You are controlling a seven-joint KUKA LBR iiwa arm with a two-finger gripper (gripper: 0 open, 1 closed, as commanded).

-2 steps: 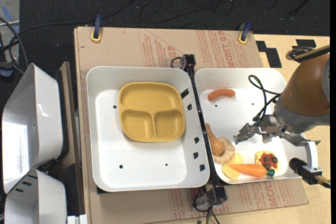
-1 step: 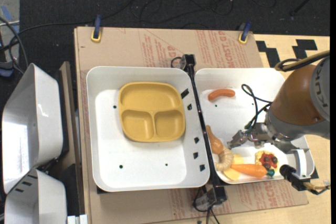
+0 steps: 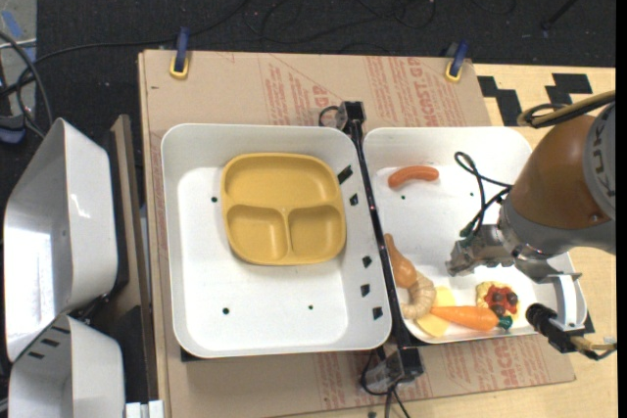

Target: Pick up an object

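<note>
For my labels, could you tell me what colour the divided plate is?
Yellow: the plate in the left bin, clear in the camera view.

I count two white bins, the left bin (image 3: 196, 308) and the right bin (image 3: 431, 147), side by side on my table (image 3: 294, 78). The left bin holds one yellow divided plate (image 3: 284, 208). In the right bin I count five food pieces: one sausage (image 3: 412, 175), one carrot (image 3: 464, 316), one pale cheese slice (image 3: 443, 299), one tan drumstick-like piece (image 3: 407, 274), and one small pizza slice (image 3: 500, 296). Two clamps, one (image 3: 179, 54) and another (image 3: 456, 60), sit at the table's far edge.
</note>
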